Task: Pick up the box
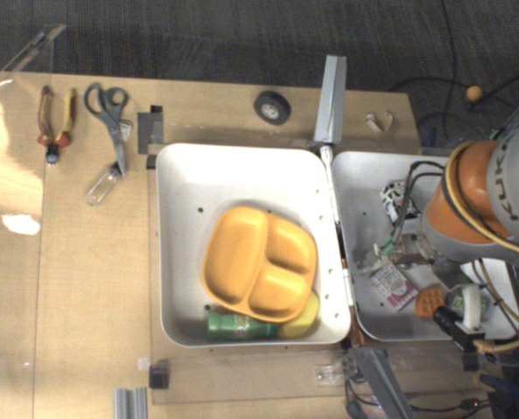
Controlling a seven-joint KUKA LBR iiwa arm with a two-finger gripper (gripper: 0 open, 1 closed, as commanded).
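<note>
Here the box (pixel 392 286), small, flat, pink-and-white, lies low in the right bin (pixel 364 175); the gripper (pixel 399 251) hangs over that bin, its opening impossible to tell.

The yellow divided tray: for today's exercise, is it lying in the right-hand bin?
No. The yellow divided tray lies in the left bin, partly covering a green can near the front wall.

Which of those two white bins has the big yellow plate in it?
The left bin. A yellow divided plate lies in it over a green can, while the right bin, under the arm, holds small packets.
</note>
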